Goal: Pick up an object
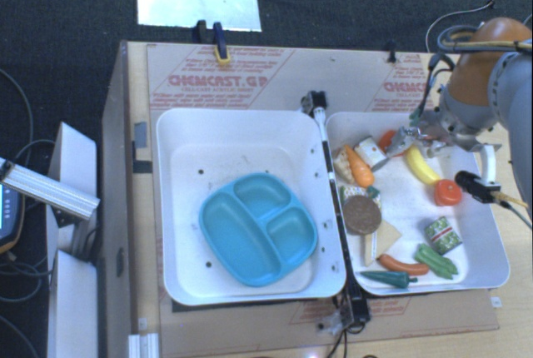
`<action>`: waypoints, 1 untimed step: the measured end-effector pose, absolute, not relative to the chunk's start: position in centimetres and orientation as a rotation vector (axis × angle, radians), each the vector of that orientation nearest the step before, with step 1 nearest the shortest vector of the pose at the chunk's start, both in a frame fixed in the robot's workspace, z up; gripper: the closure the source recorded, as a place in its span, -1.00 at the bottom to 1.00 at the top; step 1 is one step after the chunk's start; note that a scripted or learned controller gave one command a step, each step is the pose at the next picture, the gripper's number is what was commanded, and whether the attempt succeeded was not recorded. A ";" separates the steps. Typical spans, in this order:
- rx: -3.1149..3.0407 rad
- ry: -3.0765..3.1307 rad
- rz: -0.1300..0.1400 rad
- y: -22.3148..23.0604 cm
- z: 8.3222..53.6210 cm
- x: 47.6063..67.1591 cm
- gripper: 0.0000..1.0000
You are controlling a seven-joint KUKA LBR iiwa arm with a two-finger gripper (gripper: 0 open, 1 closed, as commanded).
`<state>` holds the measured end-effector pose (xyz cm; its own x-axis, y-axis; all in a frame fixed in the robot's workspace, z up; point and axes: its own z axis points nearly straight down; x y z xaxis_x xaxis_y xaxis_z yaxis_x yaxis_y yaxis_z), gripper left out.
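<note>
So the arm (491, 73) comes in from the right and its hand (414, 137) sits low over the top part of the right bin (491, 269), right by the upper end of the banana (422, 166). Honestly can't tell how wide the hand is spread or whether it has anything in it, the wrist hardware blocks the view.

The right bin is pretty crowded. Near the hand there's a small white block (371, 153) and something red (387, 139) peeking out just beside it. A carrot (359, 166) lies at a slant near the left wall, close to the block. Below that is a round brown cookie-looking disc (362, 215) with a pale wedge (376, 239) under it. A red tomato (447, 192) sits just below the banana's lower end, and a black fitting (473, 184) hanging off the arm is right next to it. Further down: a little green can with a red label (442, 235), a green pepper-ish thing (437, 261), a sausage (403, 265) and a dark green chili (389, 279) along the bottom edge.

The left bin (179, 140) holds a blue divided plate (258, 227), well apart from all that. Both bins sit on the counter (250, 77), which has red lettering on it.
</note>
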<state>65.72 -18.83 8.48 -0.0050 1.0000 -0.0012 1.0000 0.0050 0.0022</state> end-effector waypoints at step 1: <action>2.216 2.231 -0.007 -19.0 9.6 65.6 1.00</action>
<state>65.63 -18.97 9.58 -0.0067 1.0000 -0.0012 1.0000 0.0067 -0.0051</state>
